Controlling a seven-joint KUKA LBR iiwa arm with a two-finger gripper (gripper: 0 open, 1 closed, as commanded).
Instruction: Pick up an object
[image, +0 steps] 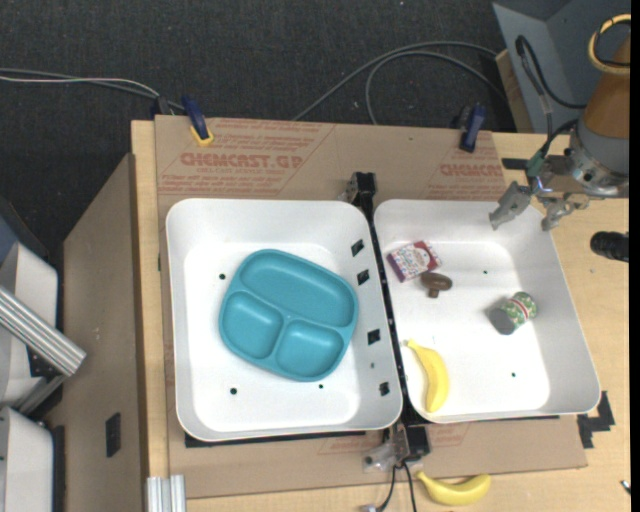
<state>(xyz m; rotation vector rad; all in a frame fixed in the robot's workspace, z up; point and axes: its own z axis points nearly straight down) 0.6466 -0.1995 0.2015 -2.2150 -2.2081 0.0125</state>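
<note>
Brown cardboard covers our bench (300, 150) under two white bins (185, 300), while our gripper (530, 208) hovers above the right bin's (570, 340) far edge, fingers spread, holding nothing.

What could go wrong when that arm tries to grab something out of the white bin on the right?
The yellow banana lies against the right-hand white bin's left wall, so the tool might bump that wall. The small brown lump sits right beside the purple-and-white packet, so a grab could catch both or push one away. The round green-and-grey object looks likely to roll off.
</note>
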